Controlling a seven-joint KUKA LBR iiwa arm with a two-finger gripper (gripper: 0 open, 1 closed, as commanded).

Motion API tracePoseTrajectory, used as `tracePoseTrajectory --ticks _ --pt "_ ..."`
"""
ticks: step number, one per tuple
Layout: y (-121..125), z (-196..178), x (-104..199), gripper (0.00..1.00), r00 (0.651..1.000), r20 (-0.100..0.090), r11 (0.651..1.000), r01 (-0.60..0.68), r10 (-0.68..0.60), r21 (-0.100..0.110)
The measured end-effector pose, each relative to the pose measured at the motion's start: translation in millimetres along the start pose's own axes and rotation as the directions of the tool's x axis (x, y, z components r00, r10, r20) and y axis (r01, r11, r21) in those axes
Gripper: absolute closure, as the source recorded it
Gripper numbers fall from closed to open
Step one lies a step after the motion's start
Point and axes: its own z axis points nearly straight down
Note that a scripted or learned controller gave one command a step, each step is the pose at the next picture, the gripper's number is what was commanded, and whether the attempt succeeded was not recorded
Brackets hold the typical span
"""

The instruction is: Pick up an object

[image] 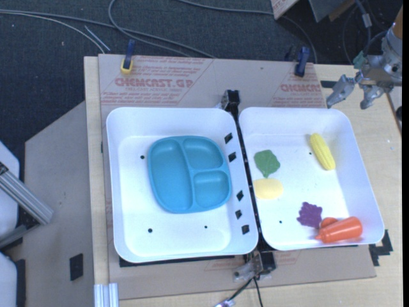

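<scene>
Corn cob, yellow, lies near the far wall of the right bin, well below my gripper.
With it sit a green piece, a yellow lump, a purple piece and a carrot; the left bin bears a blue divided plate. My fingers are spread apart, gripping nothing, above the bench beyond the bin's far rim.

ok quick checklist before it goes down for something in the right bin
1. Gripper free of any object: ok, fingers spread, nothing between them.
2. Gripper above a target: not ok, it sits beyond the right bin's far corner.
3. Corn lying apart from other items: ok.
4. Orange carrot apart from its neighbours: not ok, it touches the purple piece.
5. Green piece and yellow piece separated: cannot tell, they sit very close.
</scene>
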Motion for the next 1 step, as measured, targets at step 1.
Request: tracePoseTrajectory --ticks 1 --pt "2.3 -8.7 0.8 0.0 1.0 0.003 1.0 0.003 -0.003 -0.014"
